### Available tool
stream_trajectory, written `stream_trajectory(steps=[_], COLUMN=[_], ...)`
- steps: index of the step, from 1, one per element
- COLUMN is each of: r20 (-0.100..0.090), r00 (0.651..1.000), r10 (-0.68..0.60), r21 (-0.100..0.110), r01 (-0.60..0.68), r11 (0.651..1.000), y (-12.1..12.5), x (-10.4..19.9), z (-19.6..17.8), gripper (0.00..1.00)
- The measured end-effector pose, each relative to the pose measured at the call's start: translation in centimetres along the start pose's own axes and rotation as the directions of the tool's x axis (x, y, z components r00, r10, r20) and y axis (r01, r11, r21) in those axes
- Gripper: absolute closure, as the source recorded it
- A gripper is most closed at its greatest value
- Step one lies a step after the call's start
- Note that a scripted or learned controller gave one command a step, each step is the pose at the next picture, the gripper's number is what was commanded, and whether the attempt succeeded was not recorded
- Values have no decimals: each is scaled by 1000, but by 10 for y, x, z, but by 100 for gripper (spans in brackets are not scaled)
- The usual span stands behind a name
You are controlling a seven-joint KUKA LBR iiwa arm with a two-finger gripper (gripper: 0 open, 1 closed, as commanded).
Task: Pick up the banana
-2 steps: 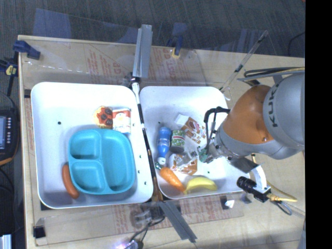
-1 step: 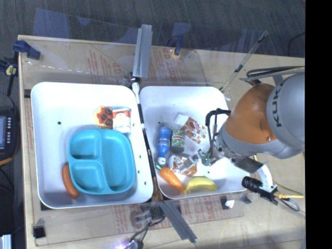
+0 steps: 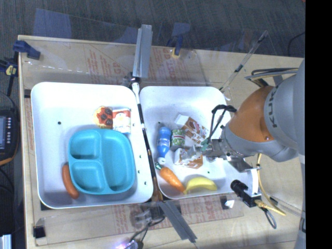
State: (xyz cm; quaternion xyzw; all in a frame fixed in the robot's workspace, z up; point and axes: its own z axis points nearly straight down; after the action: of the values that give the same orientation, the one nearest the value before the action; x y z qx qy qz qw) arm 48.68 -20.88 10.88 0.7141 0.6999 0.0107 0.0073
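Banana beside carrot, gripper above among packets

Wooden bench — two white bins side by side.

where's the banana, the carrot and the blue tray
banana (image 3: 201, 184), camera view, middle of its curve
carrot (image 3: 170, 178), camera view, mid-body
blue tray (image 3: 101, 161), camera view, central divider

Partial white letters "KU" legible on arm's orange band; printing on bench and packets too small to read
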Motion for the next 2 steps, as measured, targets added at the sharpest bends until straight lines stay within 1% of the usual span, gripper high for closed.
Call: stream_trajectory(steps=[1, 2], r20=[12, 12], r00=[987, 926], r10=[-161, -378], r21=[-6, -2], r01=[161, 378], r11=[987, 926], y=[2, 2], x=[0, -3], z=[-1, -1], gripper=[0, 0])
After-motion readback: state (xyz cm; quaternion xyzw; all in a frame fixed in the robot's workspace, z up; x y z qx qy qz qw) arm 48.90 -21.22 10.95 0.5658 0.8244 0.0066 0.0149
